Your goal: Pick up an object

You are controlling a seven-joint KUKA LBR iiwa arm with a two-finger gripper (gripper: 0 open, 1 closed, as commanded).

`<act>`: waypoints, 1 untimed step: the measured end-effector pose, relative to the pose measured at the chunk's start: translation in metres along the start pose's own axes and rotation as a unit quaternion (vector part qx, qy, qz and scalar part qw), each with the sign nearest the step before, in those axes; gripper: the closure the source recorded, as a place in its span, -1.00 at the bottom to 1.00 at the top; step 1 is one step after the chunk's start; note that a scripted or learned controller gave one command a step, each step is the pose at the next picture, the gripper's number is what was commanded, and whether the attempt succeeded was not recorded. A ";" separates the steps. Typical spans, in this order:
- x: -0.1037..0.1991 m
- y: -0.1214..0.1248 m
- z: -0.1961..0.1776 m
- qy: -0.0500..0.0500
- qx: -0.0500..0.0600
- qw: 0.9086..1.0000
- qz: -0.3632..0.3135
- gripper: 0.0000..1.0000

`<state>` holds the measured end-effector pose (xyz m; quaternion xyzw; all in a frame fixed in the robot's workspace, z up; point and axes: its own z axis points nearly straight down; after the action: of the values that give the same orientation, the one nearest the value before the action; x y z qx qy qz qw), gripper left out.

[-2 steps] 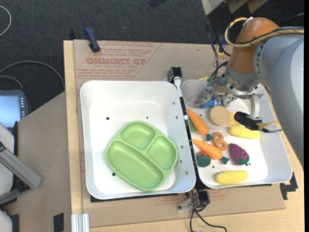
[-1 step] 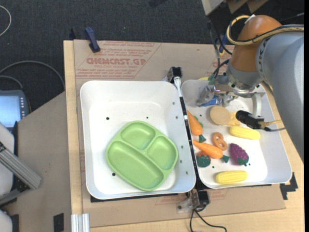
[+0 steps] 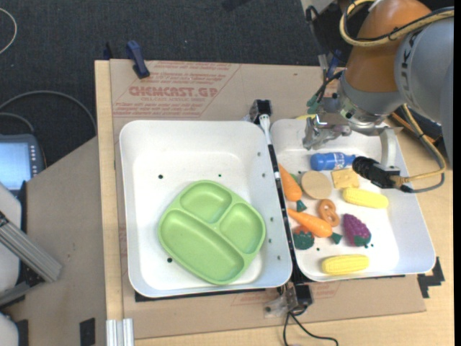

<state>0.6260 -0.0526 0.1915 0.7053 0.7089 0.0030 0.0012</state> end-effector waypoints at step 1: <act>-0.003 -0.001 0.007 -0.001 0.004 1.000 0.002 -1.00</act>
<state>0.6254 -0.0558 0.1848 0.7068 0.7074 -0.0003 -0.0008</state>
